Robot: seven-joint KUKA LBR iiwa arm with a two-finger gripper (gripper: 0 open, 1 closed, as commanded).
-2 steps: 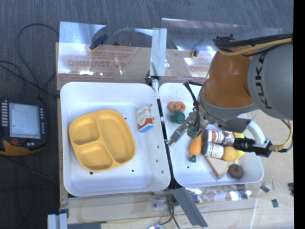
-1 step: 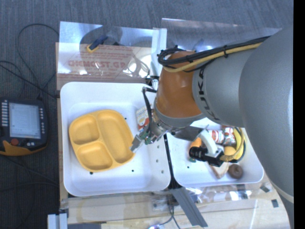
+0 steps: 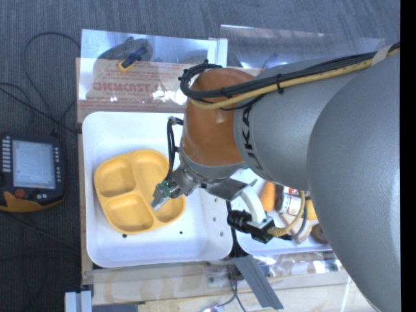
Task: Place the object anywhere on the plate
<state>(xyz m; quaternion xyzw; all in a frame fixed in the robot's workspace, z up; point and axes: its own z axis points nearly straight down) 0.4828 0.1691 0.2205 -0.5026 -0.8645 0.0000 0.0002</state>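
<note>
A yellow plate (image 3: 120,174) with three compartments lies in the left white bin (image 3: 188,242), toward its left side. My gripper (image 3: 162,194) hangs low over the plate's right edge, where the right-hand compartments meet. A small greenish patch shows at the gripper's tip, but it is too small to tell whether it is an object. The orange wrist band and the thick grey arm (image 3: 214,122) cover the bin's upper right part and most of the right bin.
In the right bin (image 3: 260,249), orange items and a small bottle (image 3: 289,203) peek out under the arm. A clear plastic bag (image 3: 140,70) holding a yellow and blue tool lies behind the left bin. A teach pendant (image 3: 29,171) rests on the floor at left.
</note>
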